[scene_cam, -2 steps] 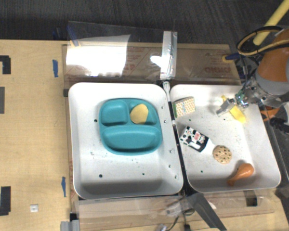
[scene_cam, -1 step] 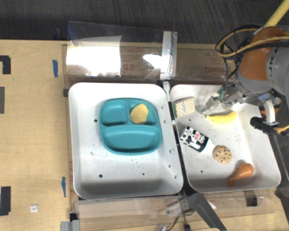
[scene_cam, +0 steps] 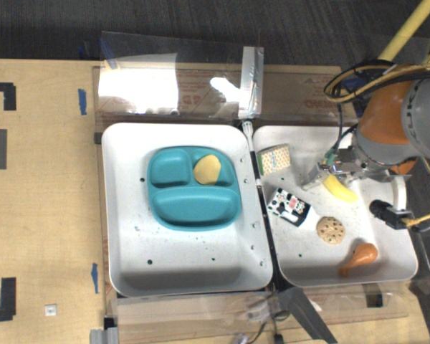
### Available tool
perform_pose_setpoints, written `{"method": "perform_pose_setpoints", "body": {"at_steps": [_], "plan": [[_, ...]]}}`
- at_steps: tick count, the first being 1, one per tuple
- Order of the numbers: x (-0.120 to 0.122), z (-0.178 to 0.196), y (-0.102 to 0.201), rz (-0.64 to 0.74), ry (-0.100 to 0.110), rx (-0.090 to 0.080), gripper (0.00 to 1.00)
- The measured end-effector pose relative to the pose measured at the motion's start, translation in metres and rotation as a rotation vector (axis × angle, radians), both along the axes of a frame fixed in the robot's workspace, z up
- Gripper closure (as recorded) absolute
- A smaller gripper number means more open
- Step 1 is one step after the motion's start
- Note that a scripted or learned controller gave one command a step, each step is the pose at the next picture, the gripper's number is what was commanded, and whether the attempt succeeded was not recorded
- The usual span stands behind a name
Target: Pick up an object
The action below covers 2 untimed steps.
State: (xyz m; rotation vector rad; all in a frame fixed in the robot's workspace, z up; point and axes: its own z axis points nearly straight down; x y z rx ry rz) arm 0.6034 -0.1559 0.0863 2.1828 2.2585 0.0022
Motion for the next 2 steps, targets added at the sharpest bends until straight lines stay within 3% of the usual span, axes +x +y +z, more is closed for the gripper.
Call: {"method": "perform_pose_setpoints", "body": {"at_steps": [1, 2], "plan": [[0.002, 0.013, 0.0, 0.001, -0.007, -0.002, 1.0], [-0.01, 0.16, 0.041, -0.078, -0.01, -0.001, 1.0]]}}
